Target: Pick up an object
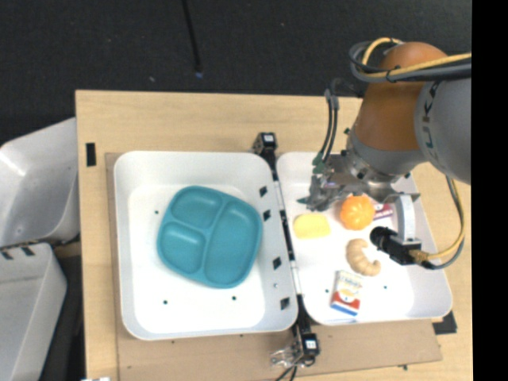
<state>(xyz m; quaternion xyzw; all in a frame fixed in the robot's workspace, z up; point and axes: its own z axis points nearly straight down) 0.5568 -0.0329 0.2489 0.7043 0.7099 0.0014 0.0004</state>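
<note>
The gripper (320,197), its opening impossible to judge, hangs low over the right bin (432,296) near its left wall, just beside the yellow block (311,226) and orange fruit (356,212), the croissant (363,257) and small carton (347,294) toward the near edge.

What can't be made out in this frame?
- Gripper: camera view, fingers too small and dark against the wrist to tell open or shut.
- Right bin: upper part covered by the arm.
- Pink item behind the orange: mostly hidden by the orange and the arm.
- Small carton: print too small to read.
</note>
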